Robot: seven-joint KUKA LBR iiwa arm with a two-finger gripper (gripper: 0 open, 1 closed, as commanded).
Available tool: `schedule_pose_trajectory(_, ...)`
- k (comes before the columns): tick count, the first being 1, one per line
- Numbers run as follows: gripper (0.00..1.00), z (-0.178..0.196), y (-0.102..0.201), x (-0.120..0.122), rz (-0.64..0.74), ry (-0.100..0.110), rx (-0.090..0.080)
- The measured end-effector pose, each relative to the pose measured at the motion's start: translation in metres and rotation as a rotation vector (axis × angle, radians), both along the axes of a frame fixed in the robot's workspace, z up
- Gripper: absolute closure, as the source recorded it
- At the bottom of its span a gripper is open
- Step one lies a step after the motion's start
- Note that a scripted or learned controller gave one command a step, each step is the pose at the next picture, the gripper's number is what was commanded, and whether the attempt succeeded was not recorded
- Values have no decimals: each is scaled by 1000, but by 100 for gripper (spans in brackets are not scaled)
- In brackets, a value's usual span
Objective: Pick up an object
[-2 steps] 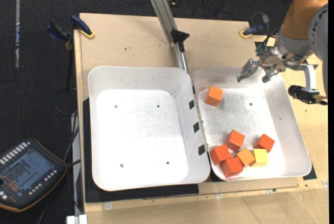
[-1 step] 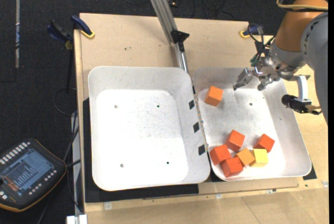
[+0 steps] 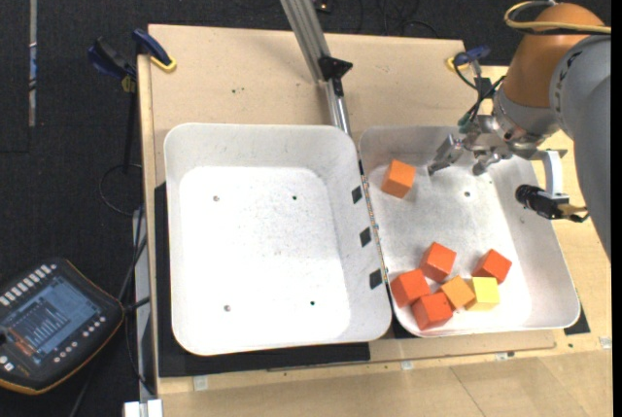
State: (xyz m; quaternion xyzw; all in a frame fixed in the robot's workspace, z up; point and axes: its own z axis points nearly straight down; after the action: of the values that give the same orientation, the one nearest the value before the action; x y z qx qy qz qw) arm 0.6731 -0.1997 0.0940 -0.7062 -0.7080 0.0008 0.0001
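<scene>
My gripper (image 3: 457,157) hangs over the back of the right bin (image 3: 544,240), its two fingers spread apart with nothing between them. An orange cube (image 3: 398,179) lies alone to the gripper's left, a short gap away, near the bin's back left corner. Several more cubes are bunched at the front of this bin: a red-orange one (image 3: 439,260), a red one (image 3: 495,265), a yellow one (image 3: 484,292), an orange one (image 3: 457,293), and two red ones (image 3: 409,287) (image 3: 432,310) at the front left.
The left bin (image 3: 194,153) sits beside the right one, their rims meeting at the centre (image 3: 367,211). A slanted metal pole (image 3: 296,2) comes down to the bins' back junction. Clamps (image 3: 146,51) grip the board's back corners. A teach pendant (image 3: 49,318) lies at front left.
</scene>
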Motion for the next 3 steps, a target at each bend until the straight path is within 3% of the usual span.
schedule_pose_trajectory(1,100,13,0,1,2,-5,-2)
schedule_pose_trajectory(3,100,134,-10,2,-3,-10,-2)
